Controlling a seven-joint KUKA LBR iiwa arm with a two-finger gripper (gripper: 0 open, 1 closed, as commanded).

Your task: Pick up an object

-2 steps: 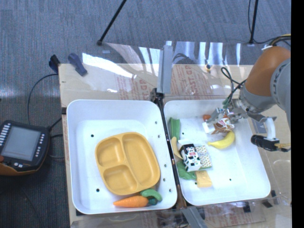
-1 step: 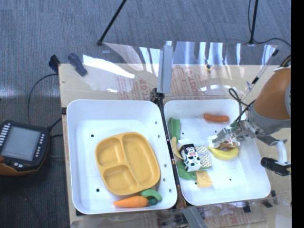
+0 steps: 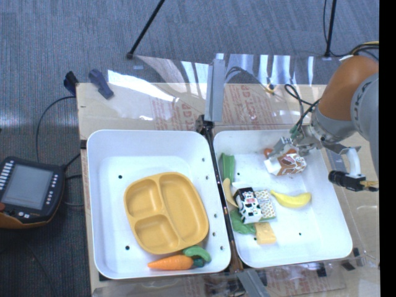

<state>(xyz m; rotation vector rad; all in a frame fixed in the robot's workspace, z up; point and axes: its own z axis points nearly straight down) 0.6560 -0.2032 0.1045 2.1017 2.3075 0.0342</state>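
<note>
Camera view, one entry. Surface: a bench bearing a left bin [image 3: 99, 166] and a right bin [image 3: 328, 228], both shallow and white, side by side. Left bin contents: a yellow divided plate [image 3: 166, 212] near its middle; an orange carrot [image 3: 170, 263] and a green piece [image 3: 197, 253] touching each other at the near wall. Right bin contents: a green pod [image 3: 228, 164] along the left wall; a black-and-white cow-pattern carton [image 3: 247, 205] on a patterned card [image 3: 267, 204]; a pale yellow block [image 3: 266, 233] just nearer the camera; a yellow banana [image 3: 291, 198], long axis running left to right; an orange-and-white packet [image 3: 286, 163] at the far right part of the bin floor. Arm: enters from the right, orange band above the wrist. Hand [image 3: 296, 146]: low over the far right corner of the right bin, directly at the packet's upper edge, apparently touching or all but touching it; whether it is spread or pressed together cannot be told, since the tips blur into the packet. Judgement: the packet is the likely object of the pick, lying just left of and below the hand, with the banana next nearest, toward the camera.
</note>
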